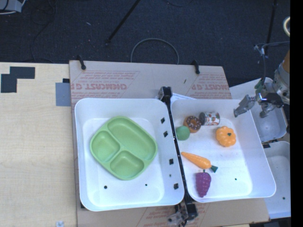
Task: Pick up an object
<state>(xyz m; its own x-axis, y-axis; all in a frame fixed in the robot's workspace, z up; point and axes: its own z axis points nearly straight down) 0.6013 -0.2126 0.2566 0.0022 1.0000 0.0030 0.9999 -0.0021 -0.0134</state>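
The grey two-finger gripper (pixel 254 105) is seen spread open and holding nothing over the right white plastic bin's (pixel 258 186) far right corner; a small orange toy pumpkin (pixel 226 136) is left lying nearby inside that bin

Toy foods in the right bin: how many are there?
6, none seemingly hidden. Doughnut and small can near the far edge, green ball by the divider, orange pumpkin to the right, carrot mid-bin, purple grapes nearest the camera.
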